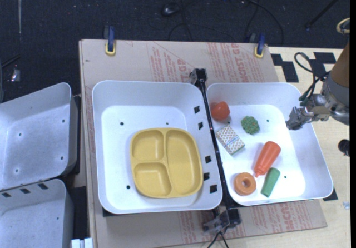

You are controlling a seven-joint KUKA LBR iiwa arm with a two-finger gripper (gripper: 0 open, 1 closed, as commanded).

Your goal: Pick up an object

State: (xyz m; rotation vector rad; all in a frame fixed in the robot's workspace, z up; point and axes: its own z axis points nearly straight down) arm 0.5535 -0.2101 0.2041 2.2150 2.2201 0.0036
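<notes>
The right bin [303, 147] holds a red tomato [220, 110], a green broccoli piece [250, 125], a small patterned box [230, 139], an orange-red carrot [267, 158], a green block [270, 182] and an orange ring-shaped donut [245, 184]. My gripper [296, 118] hangs at the bin's right rim, to the right of the broccoli and apart from every object. Nothing sits between its fingers as far as I can see.
The left bin [111, 130] carries a yellow divided plate [166, 162]. A black divider bar [211, 141] runs between the two bins. More white trays [33, 130] lie off the bench to the left. Cables trail on the dark floor behind.
</notes>
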